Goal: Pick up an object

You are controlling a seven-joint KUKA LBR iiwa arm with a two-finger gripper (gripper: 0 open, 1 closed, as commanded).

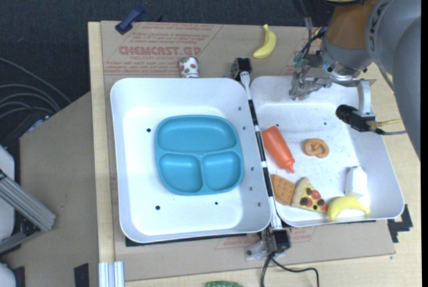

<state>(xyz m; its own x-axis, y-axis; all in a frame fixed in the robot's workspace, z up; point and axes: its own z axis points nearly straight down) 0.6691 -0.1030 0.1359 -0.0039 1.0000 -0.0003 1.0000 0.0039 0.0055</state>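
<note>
The gripper (304, 86) hangs over the far edge of the right bin (374, 145), above bare white floor, with nothing between its fingers; whether they are spread or closed I cannot tell at this angle. The things worth picking lie nearer the camera in that bin — an orange bottle-shaped toy (278, 148) just beside the divider, a small pretzel (315, 148) to its right, a waffle piece (283, 188) and a pizza slice (309, 197) touching each other near the front wall, a yellow banana (346, 206) at the near right, and a small white block (356, 179) just beyond it.

The pretzel looks the easiest target: it sits apart from its neighbours on open floor. The orange toy would need the jaws set across its narrow width, and the divider crowds it on the left. Best to avoid the waffle and pizza pair — flat, low, hard to get fingers under.

The left bin (127, 145) holds a blue divided plate (198, 152)
</note>
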